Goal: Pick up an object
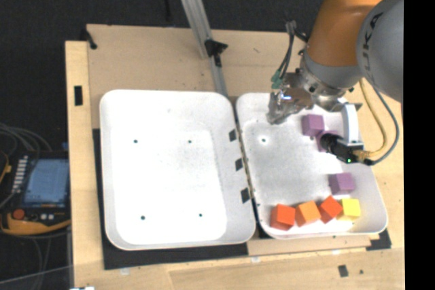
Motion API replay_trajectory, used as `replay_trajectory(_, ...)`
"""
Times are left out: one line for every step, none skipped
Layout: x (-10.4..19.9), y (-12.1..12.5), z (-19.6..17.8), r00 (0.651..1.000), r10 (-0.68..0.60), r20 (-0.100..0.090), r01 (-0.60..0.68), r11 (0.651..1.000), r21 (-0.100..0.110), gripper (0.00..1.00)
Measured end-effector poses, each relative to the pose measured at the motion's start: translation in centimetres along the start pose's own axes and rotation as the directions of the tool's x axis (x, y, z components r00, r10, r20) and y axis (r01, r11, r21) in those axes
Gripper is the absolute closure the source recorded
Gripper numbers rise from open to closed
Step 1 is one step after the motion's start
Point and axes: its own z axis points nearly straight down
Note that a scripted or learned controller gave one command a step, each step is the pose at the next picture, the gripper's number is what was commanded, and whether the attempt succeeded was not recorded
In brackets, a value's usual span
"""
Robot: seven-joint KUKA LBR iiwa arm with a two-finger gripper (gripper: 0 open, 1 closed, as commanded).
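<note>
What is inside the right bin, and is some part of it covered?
The right bin holds two purple blocks and, along its near edge, three orange blocks and a yellow block. The arm covers its far right corner.

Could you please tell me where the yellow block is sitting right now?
The yellow block lies in the right bin, in its near right corner, at the right end of a row of orange blocks and just below a purple block.
</note>
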Motion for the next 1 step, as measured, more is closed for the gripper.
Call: replay_trajectory(5.48, 0.35, 1.65, 1.000, 0.000, 0.000, 0.000, 1.000, 0.002, 1.00)
